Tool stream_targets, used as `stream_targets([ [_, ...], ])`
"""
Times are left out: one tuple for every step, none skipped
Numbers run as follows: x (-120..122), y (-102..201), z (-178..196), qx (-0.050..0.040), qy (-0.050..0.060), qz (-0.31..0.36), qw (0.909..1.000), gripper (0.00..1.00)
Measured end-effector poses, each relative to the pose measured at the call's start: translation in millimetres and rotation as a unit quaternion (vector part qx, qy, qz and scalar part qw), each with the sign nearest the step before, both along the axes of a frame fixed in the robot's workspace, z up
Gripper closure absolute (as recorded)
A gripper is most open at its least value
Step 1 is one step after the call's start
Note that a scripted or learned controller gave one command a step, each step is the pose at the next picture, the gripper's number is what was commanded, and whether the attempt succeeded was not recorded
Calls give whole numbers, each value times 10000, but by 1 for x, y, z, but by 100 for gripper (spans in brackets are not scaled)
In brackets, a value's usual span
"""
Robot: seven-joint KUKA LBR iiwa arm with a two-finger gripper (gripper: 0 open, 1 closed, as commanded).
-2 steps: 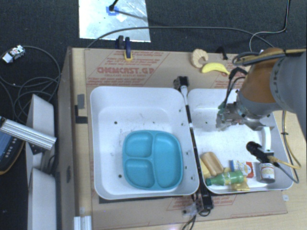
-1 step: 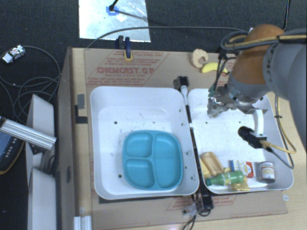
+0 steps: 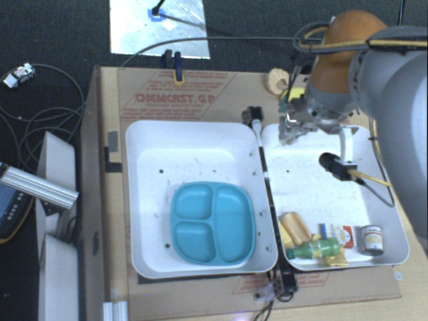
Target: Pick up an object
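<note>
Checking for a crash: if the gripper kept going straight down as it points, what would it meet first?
Probably the bare floor of the right bin, near its far left corner, though depth is unclear. The gripper hangs far from the green bottle and the can.

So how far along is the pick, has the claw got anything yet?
Nothing looks picked yet. The green bottle and can lie along the near edge of the right bin; the blue divided plate sits in the left bin. In hand: the claw hangs over the right bin's far corner, apart from them, carrying nothing visible. Left: approach, grasp, lift.
</note>
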State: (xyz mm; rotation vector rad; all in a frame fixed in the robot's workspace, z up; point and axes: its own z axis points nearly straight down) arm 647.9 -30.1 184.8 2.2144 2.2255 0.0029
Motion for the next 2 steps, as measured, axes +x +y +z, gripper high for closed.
stream_targets([
  [-34, 20, 0, 3, 4, 1, 10000, 100],
  [21, -38, 0, -7, 0, -18, 10000, 100],
])
